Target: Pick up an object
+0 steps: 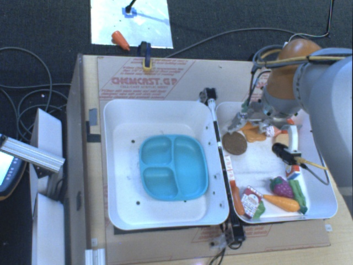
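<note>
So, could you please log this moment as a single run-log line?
arm: over right bin's far end | pincer: above brown disc | grasp: none seen | left bin: blue tray

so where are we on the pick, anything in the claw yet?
Done: the arm has reached over the right bin, its claw low at the bin's far-left end, beside the brown disc and an orange piece. In hand: nothing visibly lifted; the claw's state can't be read. Left: grasp and lift. The carrot and grapes lie untouched at the near end.
</note>
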`<state>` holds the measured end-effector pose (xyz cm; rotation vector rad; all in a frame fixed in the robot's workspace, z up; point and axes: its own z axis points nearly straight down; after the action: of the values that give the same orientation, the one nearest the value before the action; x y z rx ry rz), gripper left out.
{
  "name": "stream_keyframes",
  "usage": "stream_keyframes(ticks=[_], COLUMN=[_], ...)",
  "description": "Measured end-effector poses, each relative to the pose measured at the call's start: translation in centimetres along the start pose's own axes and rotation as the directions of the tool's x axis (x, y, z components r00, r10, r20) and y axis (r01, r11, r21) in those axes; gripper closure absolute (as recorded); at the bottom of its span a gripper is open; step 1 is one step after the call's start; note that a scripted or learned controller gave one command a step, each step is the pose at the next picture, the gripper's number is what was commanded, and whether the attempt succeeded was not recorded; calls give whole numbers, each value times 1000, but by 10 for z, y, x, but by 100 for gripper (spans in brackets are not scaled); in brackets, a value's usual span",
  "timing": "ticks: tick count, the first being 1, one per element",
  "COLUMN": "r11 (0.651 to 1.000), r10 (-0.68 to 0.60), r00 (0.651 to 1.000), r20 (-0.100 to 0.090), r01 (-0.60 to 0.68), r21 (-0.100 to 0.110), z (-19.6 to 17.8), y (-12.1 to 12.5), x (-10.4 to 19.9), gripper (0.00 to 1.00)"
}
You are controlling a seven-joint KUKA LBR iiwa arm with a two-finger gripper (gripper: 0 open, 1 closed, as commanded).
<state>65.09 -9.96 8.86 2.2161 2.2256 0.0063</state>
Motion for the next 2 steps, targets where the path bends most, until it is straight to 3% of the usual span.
stream_keyframes(ticks=[1,2], r11=[1000,1000], r10=[4,7], r00=[1000,1000], r20=[-4,-4], r01=[-4,-7], r21=[30,17], z=[-7,1], y=[12,7], x=[-21,-25], gripper=[0,0])
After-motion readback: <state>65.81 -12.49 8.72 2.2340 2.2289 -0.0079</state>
